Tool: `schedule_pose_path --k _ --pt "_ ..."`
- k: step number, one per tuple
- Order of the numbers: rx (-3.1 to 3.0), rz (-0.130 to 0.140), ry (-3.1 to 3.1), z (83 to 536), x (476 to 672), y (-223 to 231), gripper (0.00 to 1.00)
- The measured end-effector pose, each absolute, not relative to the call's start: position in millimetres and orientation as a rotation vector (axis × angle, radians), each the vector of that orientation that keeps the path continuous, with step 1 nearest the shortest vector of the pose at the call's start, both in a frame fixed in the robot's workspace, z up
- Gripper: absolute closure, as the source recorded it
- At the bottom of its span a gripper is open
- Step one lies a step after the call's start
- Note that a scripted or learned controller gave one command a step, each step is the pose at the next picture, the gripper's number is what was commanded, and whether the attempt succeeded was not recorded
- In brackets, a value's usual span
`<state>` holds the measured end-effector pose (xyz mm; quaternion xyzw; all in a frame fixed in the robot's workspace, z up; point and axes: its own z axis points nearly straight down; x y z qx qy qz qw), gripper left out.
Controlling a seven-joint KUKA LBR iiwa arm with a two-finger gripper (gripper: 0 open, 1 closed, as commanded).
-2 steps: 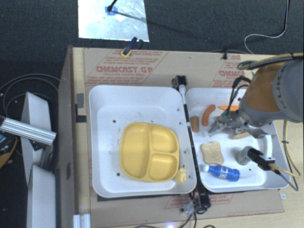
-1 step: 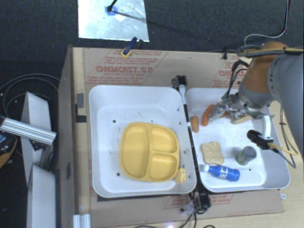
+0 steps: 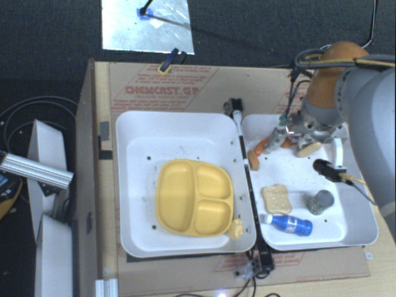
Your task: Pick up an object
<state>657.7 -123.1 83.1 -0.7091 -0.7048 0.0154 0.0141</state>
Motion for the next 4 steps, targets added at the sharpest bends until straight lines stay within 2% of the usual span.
schedule_pose_path --k 1,2,4 --pt "-2.209 0.027 -2.211 81 663.2 -108 0.0" --pt "-2.216 0.04 -2.216 82 662.8 -96 0.0" --pt "-2.213 0.034 -2.212 82 663.1 -99 0.0"
